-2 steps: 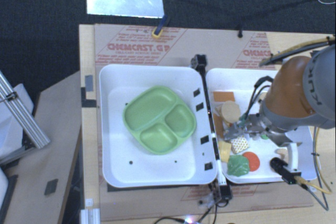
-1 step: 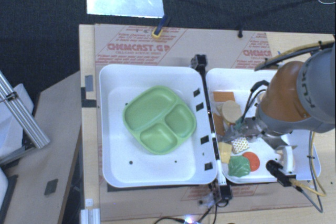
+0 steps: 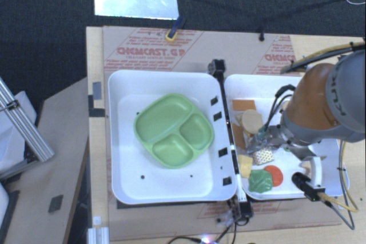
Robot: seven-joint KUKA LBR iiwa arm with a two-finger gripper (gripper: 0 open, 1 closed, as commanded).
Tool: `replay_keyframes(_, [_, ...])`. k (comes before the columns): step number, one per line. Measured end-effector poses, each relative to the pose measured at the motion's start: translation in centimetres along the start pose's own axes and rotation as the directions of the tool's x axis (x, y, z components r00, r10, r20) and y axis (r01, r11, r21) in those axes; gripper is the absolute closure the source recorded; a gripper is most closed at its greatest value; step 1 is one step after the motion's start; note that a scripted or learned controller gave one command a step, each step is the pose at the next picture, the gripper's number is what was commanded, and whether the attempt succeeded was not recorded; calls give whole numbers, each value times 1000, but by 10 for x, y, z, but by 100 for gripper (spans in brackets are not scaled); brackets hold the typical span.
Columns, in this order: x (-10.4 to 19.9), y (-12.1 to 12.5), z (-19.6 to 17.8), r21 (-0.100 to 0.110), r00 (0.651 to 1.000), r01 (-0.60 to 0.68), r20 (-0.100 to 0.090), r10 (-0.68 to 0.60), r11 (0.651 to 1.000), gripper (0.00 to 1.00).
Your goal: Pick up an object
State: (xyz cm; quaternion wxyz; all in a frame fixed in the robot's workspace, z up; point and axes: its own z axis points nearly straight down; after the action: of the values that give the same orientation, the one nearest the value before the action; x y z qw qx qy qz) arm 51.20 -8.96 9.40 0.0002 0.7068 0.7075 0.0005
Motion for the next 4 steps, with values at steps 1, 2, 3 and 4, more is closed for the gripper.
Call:
replay_keyframes(1, [7, 3, -42, 1, 1000, 3, 0, -3, 1000, 100])
replay_keyframes(2, [0, 0, -100, -2, 1000, 3, 1, -3, 1000, 100])
replay_keyframes(3, [0, 1, -129, -1, 1000, 3, 1, -3, 1000, 100])
replay_keyframes(4, [55, 0, -135, -1, 1000, 6, -1, -6, 1000, 100])
